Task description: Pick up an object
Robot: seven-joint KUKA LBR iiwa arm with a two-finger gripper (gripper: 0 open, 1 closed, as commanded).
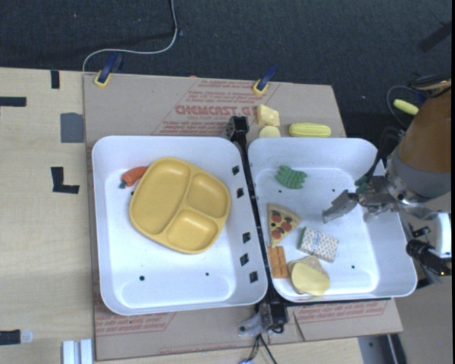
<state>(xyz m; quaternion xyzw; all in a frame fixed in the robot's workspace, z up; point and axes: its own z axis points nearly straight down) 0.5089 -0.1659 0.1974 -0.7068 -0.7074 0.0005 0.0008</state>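
Note:
My gripper (352, 192) hangs over the right side of the right bin (364, 155), open, with nothing between its fingers. One grey finger (336, 206) points down-left toward the bin floor. In this bin lie a green leafy piece (290, 177), a pizza slice (282, 223), a white patterned block (319, 243), a pale yellow lump (311, 277) and an orange stick (278, 262). The block is the closest of these, just below and left of the finger and apart from it.
The left bin (114, 279) holds a yellow divided plate (180, 204) and an orange carrot (134, 175) at its far left. Behind the bins on the cardboard lie a corn cob (309, 130) and two small yellow pieces (268, 115).

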